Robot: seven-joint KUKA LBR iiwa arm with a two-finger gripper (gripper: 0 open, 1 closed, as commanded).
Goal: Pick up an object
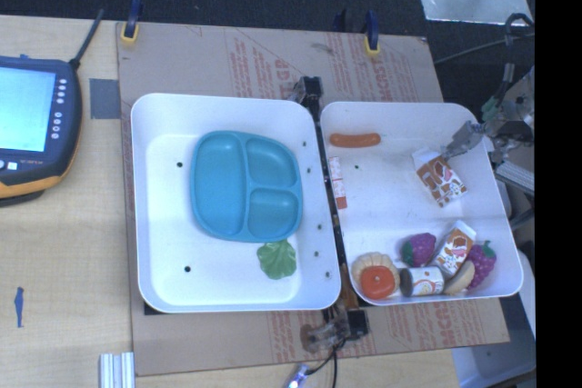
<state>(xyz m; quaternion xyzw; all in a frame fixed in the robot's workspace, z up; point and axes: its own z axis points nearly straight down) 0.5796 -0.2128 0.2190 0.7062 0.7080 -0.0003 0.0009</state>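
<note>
Objects for picking lie mostly in the right bin (414, 195), a shallow white plastic tray with rounded corners, set on a sheet of brown cardboard (227, 59) that bears faint red printing too blurred to read. The left bin (155, 277), alike in make, holds a smooth blue plate (245, 186) moulded into three compartments, and a crinkled green leaf (277, 259) that touches the plate's near edge. At the far left of the bench sits a tablet (27, 127) with a pale screen and an orange rim. In the right bin, a small packet (441, 179) with a brown-and-white pattern lies near the far right side; any writing on it is too small to tell. A thin orange-brown sausage (355, 139) lies near the far wall. Along the near wall a cluster crowds together: a round orange-topped piece (376, 277), a purple fruit (418, 247), a small can (421, 283) on its side, a white carton (455, 248) with a red mark, and a dark magenta fruit (482, 261). The gripper (462, 141) reaches in over the right rim, just beside the packet's far corner; whether it is parted or clenched, I cannot tell.
</note>
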